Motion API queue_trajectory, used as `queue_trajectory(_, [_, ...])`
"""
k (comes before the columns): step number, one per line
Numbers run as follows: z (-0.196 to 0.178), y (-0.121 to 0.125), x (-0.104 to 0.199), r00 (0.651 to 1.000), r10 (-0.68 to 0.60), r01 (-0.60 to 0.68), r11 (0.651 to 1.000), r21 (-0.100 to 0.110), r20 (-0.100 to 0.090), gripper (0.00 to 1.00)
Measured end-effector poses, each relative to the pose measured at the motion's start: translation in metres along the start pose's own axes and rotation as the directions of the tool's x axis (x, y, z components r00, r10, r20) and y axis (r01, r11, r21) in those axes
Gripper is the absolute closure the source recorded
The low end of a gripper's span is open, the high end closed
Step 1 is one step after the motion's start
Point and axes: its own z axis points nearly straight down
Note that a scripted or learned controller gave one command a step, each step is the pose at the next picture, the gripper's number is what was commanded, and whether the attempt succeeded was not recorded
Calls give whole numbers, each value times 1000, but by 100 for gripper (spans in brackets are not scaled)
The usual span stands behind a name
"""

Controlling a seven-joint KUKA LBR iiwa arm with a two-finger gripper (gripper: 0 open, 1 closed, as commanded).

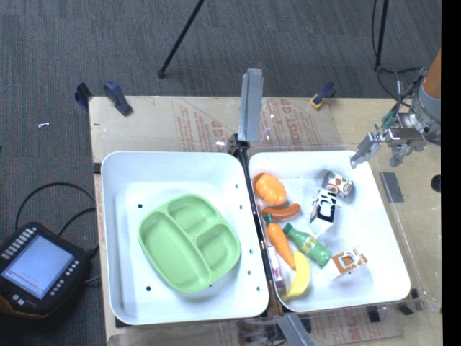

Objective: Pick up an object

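My gripper hangs above the right bin's far right corner, fingers spread apart with nothing between them. The right bin holds several toy foods: an orange pumpkin-like piece, a sausage, a carrot, a green bottle, a banana, a black-and-white carton, a small patterned can and a small orange-and-white box. The can is the item nearest the gripper, down and to its left.
The left bin holds a green divided plate. A grey metal post stands behind the seam between the bins. Clamps sit on the bench's back edge, and a teach pendant lies at the lower left.
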Motion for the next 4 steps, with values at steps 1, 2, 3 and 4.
queue_trajectory(1, [0, 0, 0, 1000, 0, 0, 1000, 0, 0, 0])
queue_trajectory(2, [158, 22, 40, 999, -48, 48, 999, 1, 0, 0])
queue_trajectory(3, [182, 25, 13, 990, -139, 139, 990, 0, 0, 0])
queue_trajectory(4, [172, 25, 12, 990, -140, 140, 990, 5, 0, 100])
